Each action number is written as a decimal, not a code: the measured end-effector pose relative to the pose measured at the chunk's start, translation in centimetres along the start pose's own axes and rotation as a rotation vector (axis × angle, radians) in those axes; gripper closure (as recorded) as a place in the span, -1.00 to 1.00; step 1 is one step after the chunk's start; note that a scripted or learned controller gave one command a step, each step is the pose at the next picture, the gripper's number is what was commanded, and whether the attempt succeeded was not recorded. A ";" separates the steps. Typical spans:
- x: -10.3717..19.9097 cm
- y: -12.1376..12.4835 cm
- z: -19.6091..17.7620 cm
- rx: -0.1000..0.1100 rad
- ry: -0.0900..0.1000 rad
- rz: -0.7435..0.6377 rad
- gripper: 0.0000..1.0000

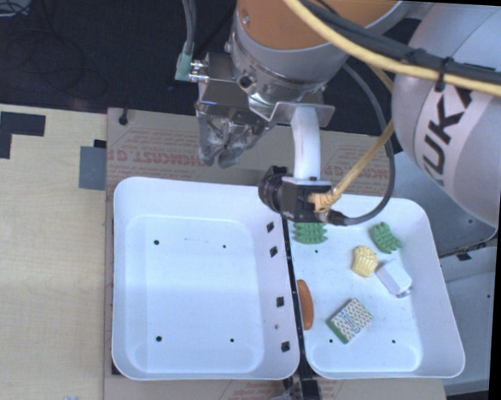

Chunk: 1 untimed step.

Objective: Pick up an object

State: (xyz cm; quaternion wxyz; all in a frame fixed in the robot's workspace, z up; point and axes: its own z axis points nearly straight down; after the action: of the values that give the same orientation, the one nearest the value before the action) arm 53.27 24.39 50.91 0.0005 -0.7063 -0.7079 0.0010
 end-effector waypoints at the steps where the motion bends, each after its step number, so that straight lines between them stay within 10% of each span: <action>1: 0.0 4.7 4.1 0.004 -0.003 0.003 1.00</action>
State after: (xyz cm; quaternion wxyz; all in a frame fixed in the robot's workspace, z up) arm 58.00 24.36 46.82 0.0009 -0.7075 -0.7067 0.0035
